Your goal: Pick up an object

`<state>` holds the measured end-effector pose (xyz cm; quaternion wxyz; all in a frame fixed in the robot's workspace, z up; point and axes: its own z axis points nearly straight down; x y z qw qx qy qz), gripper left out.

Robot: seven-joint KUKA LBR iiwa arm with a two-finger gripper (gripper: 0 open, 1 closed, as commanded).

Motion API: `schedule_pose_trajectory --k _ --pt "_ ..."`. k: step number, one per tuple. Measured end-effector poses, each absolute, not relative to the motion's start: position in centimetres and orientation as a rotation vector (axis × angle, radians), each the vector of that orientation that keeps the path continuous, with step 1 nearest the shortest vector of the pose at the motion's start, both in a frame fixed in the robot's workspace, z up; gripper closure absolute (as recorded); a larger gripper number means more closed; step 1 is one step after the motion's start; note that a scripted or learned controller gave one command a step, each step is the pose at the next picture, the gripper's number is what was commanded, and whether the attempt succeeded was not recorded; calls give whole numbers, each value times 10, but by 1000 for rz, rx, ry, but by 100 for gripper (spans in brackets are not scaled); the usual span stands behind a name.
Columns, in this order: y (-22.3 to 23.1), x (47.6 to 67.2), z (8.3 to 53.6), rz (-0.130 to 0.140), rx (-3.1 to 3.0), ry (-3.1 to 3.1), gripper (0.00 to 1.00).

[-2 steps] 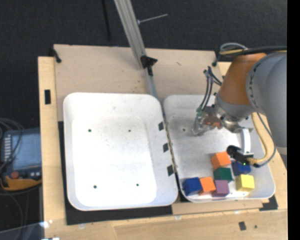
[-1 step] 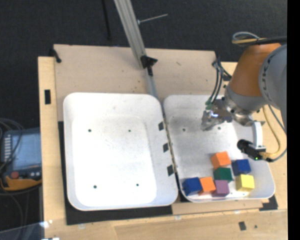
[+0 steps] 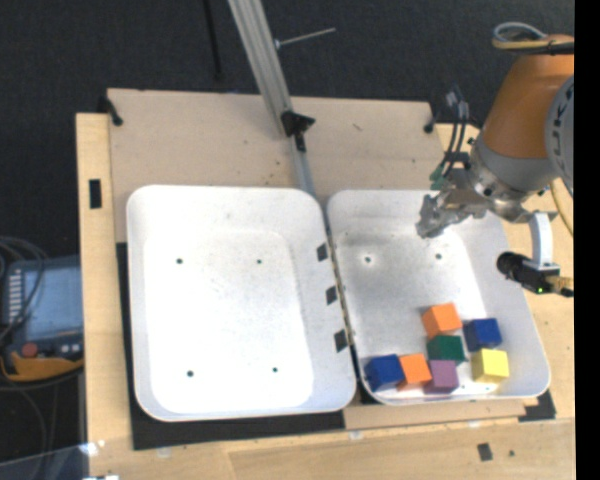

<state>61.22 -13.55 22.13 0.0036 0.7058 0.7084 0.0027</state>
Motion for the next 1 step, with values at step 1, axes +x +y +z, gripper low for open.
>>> schedule_pose_trajectory --k 1 --pt "-136 613 255 6 2212 2225 100"
